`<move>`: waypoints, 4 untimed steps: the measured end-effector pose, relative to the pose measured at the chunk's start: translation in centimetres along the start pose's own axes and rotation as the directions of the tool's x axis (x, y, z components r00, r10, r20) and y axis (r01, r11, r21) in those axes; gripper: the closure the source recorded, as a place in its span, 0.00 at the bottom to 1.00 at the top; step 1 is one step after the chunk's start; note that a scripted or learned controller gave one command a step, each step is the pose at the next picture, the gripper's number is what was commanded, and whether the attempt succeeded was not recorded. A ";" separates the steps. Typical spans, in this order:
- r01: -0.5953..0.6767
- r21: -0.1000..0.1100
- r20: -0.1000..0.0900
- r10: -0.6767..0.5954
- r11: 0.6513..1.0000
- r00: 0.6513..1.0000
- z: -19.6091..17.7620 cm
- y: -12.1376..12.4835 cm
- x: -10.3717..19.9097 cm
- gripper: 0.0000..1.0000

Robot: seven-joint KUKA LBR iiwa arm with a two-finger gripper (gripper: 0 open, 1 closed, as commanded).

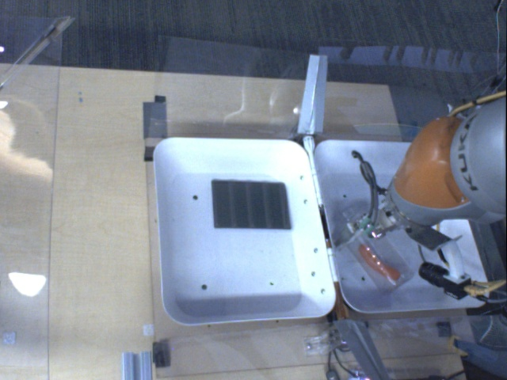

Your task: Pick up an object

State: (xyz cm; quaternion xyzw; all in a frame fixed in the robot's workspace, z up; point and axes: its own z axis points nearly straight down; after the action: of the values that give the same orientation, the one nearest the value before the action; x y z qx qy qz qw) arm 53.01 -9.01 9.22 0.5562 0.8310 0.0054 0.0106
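An orange-red, sausage-shaped object (379,264) lies in the right bin (348,291), near its front, in what looks like clear wrapping. My gripper (370,226) hangs low over the right bin, just behind and left of that object, and the grey and orange arm (432,172) covers the bin's right half. A dark ribbed rectangular pad (250,204) lies flat in the middle of the left bin (182,275).
A thin black cord (364,171) curves from the back of the right bin toward the gripper. A metal divider post (311,93) stands behind the seam between the bins. Wooden bench surface (79,212) spreads to the left.
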 end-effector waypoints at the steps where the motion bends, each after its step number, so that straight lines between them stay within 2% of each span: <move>1: -0.267 0.008 -0.002 0.267 0.964 0.964 0.3 5.9 -2.7 0.00; 2: -0.123 0.005 -0.003 0.123 0.992 0.992 0.0 0.8 0.1 0.00; 3: 0.054 -0.013 0.009 -0.054 0.998 0.998 -0.2 -3.1 0.7 0.00; 4: 0.055 -0.019 0.012 -0.055 0.998 0.998 -1.3 -2.8 0.6 1.00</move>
State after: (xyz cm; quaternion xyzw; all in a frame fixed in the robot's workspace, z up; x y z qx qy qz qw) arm 50.16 -9.48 10.43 0.5331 0.8457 0.0099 0.0209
